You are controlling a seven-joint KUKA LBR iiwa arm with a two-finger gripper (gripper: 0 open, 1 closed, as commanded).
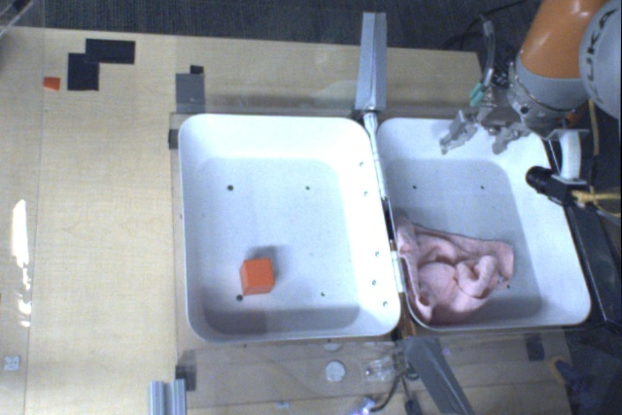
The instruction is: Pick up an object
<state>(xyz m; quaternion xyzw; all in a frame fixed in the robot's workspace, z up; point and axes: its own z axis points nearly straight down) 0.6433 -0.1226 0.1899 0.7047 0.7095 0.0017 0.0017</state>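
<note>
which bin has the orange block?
The left bin: the orange block sits near its front-left corner. The right bin holds a pink cloth instead.

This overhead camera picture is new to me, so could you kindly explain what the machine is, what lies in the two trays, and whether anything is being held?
One camera looks down at a slant on a wooden bench. The grey and orange shape at the upper right is a robot arm; its hand, with two fingers spread apart, hangs above the far edge of the right bin. It holds nothing. The bench bears two shallow white bins side by side. The left bin holds a small orange block near its front. The right bin holds a crumpled pink cloth at its front. The job is to pick up an object.
</note>
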